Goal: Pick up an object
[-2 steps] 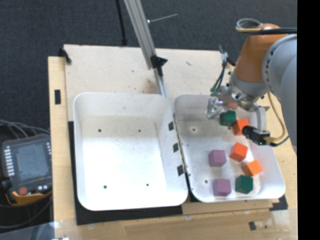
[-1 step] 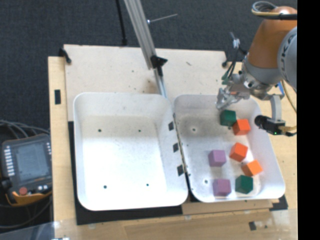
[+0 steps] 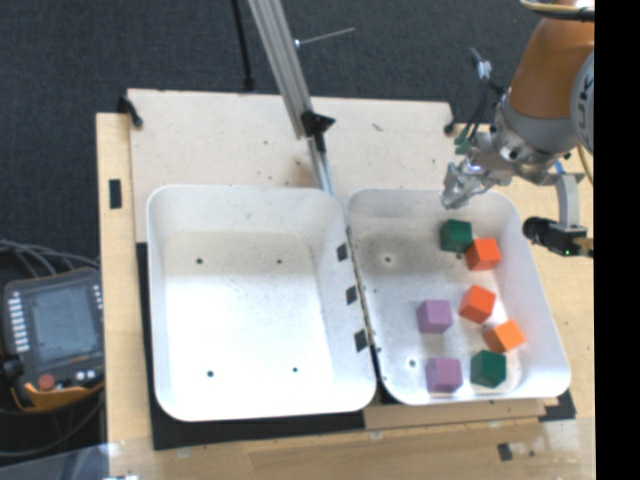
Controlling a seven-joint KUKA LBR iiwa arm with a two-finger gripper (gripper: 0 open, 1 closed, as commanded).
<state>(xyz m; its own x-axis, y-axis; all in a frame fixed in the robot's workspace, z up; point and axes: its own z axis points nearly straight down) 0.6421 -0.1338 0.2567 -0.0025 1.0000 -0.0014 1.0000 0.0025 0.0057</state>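
The gripper (image 3: 456,196) hangs just above the green block (image 3: 456,235) — jaws' spread unclear — so it should descend centred, straddling it squarely.

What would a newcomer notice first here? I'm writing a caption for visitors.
Probably the coloured blocks clustered in the right bin: two green, three orange, two purple, against the white. Next, the arm's gripper hanging over that bin's far edge, just above a green block that touches an orange block. The left bin lies beside it.

Wooden bench (image 3: 210,133) bears two white bins (image 3: 175,268) side by side
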